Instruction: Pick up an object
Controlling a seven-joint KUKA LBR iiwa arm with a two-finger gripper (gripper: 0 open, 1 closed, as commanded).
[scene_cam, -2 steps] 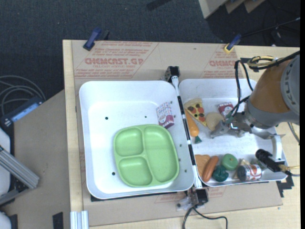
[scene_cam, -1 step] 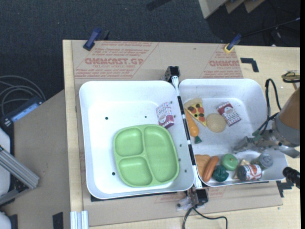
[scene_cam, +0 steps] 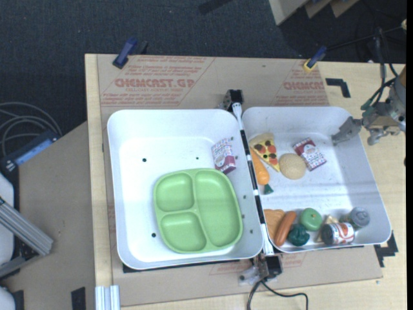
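Observation:
The right bin [scene_cam: 361, 173] holds several toy foods: a pizza slice [scene_cam: 264, 149], a carrot [scene_cam: 260, 170], a tan bun [scene_cam: 292, 167], a red carton [scene_cam: 310, 154], orange pieces [scene_cam: 281, 224], a green round piece [scene_cam: 310, 219], a dark green piece [scene_cam: 298, 237], a can [scene_cam: 339, 232] and a grey lump [scene_cam: 359, 217]. My gripper [scene_cam: 359, 134] hangs over that bin's far right corner, open, with nothing between its fingers. It is well apart from the red carton, the nearest item.
The left bin [scene_cam: 129, 173] holds a green divided plate [scene_cam: 196, 208] and a small red-and-white carton [scene_cam: 224, 155] near the shared wall. Black clamps [scene_cam: 233, 99] sit at the divider's ends. Cables lie at the far left.

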